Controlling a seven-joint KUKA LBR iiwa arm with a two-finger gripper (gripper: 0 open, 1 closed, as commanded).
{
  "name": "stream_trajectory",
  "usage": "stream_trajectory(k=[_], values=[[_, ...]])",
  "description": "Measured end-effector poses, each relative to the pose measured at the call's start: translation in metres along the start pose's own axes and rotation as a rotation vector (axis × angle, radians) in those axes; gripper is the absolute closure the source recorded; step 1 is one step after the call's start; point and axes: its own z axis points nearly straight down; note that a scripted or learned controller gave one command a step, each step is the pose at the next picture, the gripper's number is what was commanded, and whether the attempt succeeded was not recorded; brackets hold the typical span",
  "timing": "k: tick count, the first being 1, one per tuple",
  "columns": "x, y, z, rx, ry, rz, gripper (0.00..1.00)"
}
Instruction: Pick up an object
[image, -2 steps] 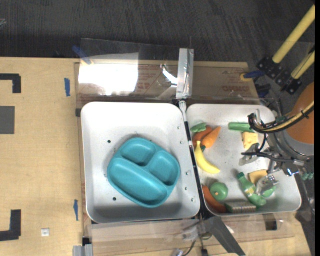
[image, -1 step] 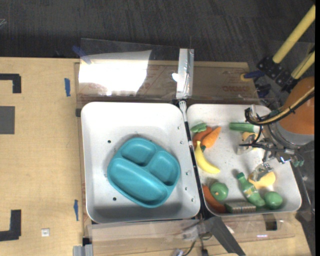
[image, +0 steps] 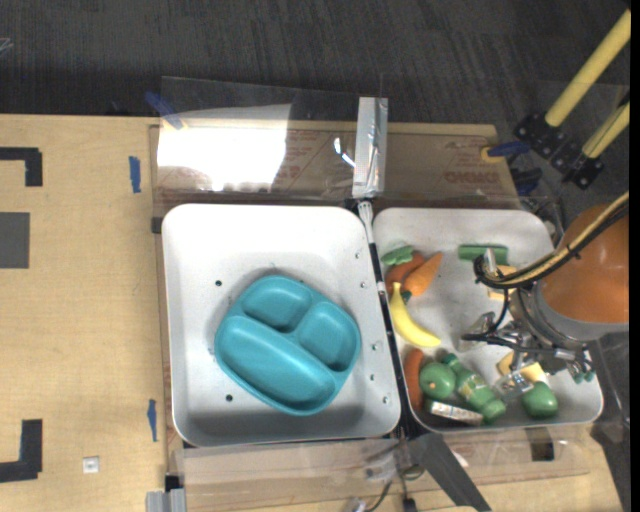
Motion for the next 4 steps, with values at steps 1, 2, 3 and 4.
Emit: stream_trajectory(k=[1,2,3,4], values=[[-0.013,-0.022,-0.027,-0.003,0.002,-0.384,0.0],[-0.066,-0.009,0.001,0.0,-0.001,-0.359,0.0],[-0.076,-0.086,-0.041,0.0,0.001,-0.468,0.0],[-0.142,-0.05,0.002,-0.001,-0.004,-0.467,0.0]])
